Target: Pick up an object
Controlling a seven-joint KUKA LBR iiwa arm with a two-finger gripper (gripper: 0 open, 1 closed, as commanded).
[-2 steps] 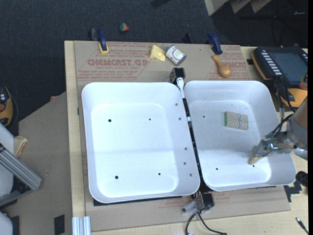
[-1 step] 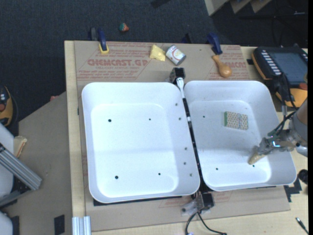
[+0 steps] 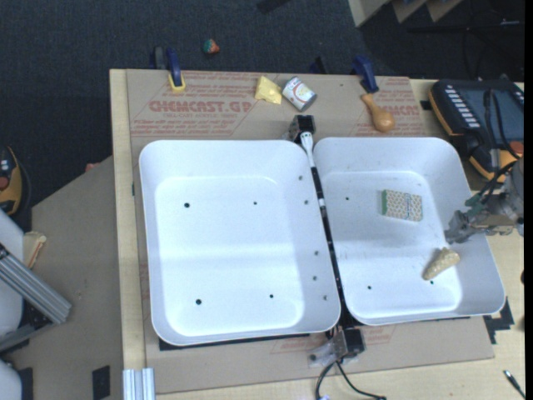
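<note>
Rightward, fingers (image 3: 460, 226) over right bin (image 3: 400, 290), grip unclear, near tan object (image 3: 440, 265)

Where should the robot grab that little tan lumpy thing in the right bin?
Probably across the middle of the tan piece, coming straight down from above. It lies flat on the floor of the right bin, long and narrow, slanting from lower left to upper right, so the pincer would best close across its narrow width. It lies apart from the checkered pad.
</note>
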